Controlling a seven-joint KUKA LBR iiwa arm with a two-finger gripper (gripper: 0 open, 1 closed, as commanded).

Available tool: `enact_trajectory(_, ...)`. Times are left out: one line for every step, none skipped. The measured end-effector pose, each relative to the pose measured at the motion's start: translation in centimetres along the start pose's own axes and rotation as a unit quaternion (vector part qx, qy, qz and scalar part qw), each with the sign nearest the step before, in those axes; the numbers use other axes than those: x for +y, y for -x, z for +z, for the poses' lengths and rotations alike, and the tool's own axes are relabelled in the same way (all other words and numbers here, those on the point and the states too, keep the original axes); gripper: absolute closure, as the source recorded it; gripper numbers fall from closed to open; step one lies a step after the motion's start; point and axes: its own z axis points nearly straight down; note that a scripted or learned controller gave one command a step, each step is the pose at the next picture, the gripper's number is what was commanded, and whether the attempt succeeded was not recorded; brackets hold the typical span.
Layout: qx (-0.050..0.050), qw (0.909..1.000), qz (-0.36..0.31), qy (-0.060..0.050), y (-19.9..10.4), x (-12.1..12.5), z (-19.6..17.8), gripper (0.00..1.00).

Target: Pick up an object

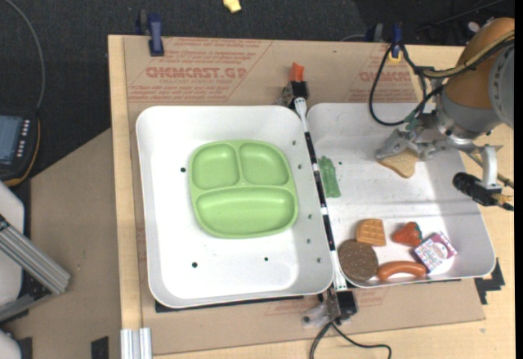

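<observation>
Nearest, in the right white bin, lie a brown round cookie, sausage and waffle. Farther back, the gripper is down on a tan bread slice; jaws' state: cannot tell. Grasp phase; next needs a firm close, then lift.

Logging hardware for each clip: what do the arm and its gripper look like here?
The arm is grey with a rounded orange band above the wrist. A black cable loops beside it. The gripper is metallic grey; finer detail is too small to tell.
</observation>
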Motion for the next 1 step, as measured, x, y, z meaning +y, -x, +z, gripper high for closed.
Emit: enact_trajectory(-0.002,1.0,-0.001,0.004,0.06,0.19,-1.63,1.0)
